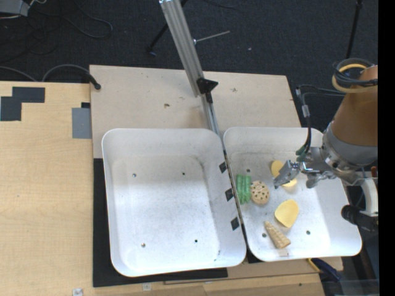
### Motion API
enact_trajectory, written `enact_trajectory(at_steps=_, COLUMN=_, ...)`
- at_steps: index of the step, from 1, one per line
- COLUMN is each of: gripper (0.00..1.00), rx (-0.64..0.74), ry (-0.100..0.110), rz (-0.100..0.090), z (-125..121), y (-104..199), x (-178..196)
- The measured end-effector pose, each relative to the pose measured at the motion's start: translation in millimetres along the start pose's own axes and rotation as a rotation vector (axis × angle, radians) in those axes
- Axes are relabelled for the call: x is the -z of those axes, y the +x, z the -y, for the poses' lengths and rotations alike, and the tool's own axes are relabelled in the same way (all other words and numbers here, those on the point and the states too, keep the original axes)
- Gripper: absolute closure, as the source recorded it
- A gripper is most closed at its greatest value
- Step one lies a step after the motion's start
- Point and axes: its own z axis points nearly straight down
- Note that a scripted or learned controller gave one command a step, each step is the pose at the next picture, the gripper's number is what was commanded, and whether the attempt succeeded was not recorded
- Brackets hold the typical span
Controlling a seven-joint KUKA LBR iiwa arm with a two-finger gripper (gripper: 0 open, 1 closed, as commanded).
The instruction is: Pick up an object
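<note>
Now I'm reaching in from the right, my gripper (pixel 287 176) hanging low over the right bin (pixel 327 242), right by a yellow piece (pixel 279 168) near the bin's middle. Whether I'm gripping anything, I cannot tell from this angle. Below me a yellow disc (pixel 287 213) is lying flat, a tan cone (pixel 277 234) beside it, and a spotted ball (pixel 260 193) is touching a green block (pixel 244 189) at the divider. Left bin (pixel 123 165) is sitting alongside.

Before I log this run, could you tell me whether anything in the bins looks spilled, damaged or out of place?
Nothing stands out. The right bin holds a green piece, a spotted cookie, two yellow pieces and a cone, all lying inside it, with the gripper among them.
</note>
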Motion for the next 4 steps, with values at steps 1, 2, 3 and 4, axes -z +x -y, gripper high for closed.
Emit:
enact_trajectory(at_steps=1, gripper=0.00, rx=-0.004, ry=-0.005, rz=0.001, z=-1, y=-1, x=2)
enact_trajectory(at_steps=2, gripper=0.00, rx=-0.002, ry=0.002, rz=0.000, z=-2, y=-5, x=-61)
enact_trajectory(at_steps=3, gripper=0.00, rx=-0.002, ry=0.000, rz=0.000, z=-10, y=-7, x=-112)
enact_trajectory(at_steps=4, gripper=0.00, rx=-0.003, ry=-0.009, rz=0.002, z=-11, y=-7, x=-140)
